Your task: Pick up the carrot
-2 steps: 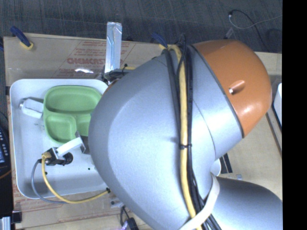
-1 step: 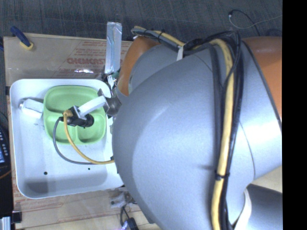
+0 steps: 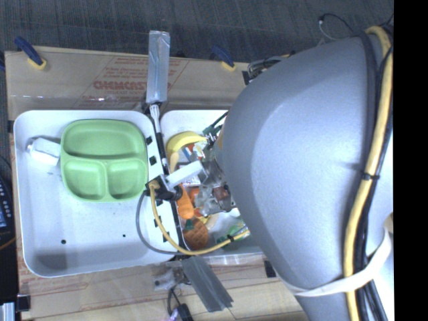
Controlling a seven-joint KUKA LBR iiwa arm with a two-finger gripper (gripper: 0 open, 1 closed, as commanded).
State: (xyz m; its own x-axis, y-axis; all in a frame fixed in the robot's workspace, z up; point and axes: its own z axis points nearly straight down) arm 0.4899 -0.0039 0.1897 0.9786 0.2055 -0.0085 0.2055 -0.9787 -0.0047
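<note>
Arm (image 3: 314, 159) covers most of right bin (image 3: 175, 122). Gripper (image 3: 208, 191) low over orange carrot (image 3: 188, 208); can't tell its grip state. Green tray (image 3: 105, 158) in left bin (image 3: 40, 246).

The grey arm (image 3: 307, 172) covers most of the right bin (image 3: 175, 122), leaving only a narrow strip along its left wall. That strip is crowded: a banana (image 3: 182, 141), a carrot (image 3: 186, 208) and other small items lie packed together, touching. In the left bin (image 3: 40, 246) a green divided plate (image 3: 103, 158) fills the upper part; the floor below it lies open.
</note>
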